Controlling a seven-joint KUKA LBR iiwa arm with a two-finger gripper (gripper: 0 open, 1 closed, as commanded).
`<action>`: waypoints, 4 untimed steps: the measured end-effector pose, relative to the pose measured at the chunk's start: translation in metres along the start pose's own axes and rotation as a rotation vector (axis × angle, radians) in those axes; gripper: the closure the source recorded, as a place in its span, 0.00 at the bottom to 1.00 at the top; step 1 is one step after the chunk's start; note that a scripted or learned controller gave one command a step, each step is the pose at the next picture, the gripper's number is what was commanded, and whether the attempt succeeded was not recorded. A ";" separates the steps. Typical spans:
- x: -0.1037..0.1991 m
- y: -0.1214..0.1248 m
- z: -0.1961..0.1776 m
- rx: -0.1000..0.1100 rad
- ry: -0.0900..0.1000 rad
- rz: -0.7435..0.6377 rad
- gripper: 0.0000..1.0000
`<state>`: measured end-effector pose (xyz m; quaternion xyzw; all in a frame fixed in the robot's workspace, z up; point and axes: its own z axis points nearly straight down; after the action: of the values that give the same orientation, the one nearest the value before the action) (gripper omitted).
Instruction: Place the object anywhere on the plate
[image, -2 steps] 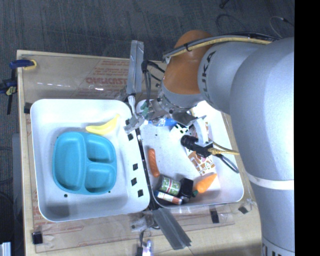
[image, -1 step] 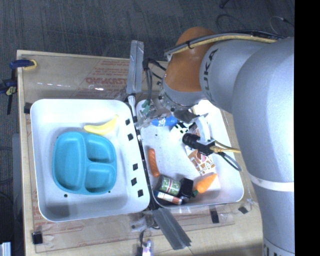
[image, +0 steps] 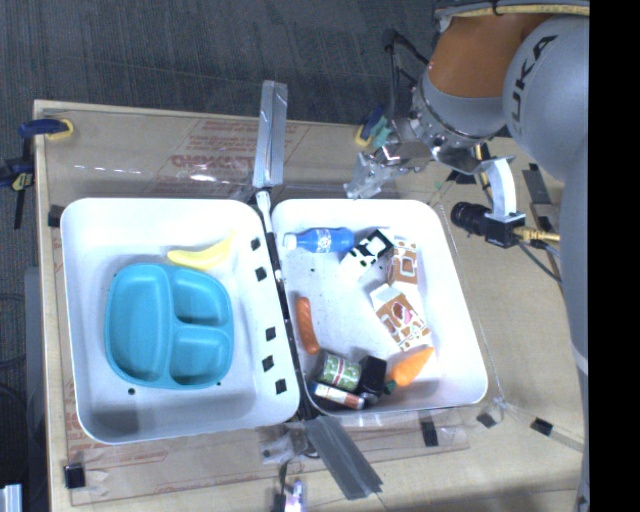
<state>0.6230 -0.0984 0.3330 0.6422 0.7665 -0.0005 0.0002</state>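
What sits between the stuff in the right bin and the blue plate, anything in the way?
The raised divider where the two bins meet lies between them; anything from the right bin must be lifted over it. A banana rests against the far rim of the blue plate, apart from its compartments. The tool hovers past the right bin's far edge.

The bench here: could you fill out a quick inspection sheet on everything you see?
Surface: bench bearing two white bins, left bin and right bin.
Job's things: blue plate in left bin, banana beside its far edge.
Clutter: right bin holds bottle, carrot, sausage, packets, can.
Gripper: gripper above right bin's far rim, holding nothing visible.
Cables: black cable near the wrist.
Surroundings: dark floor; blue clamp at bench corner.
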 end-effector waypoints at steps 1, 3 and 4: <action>0.070 -0.055 0.128 0.005 0.000 0.037 1.00; 0.164 -0.062 0.046 0.008 -0.002 0.449 1.00; 0.276 -0.101 0.114 0.006 -0.003 0.605 1.00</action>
<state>0.4751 0.1555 0.2183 0.8414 0.5405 -0.0037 -0.0007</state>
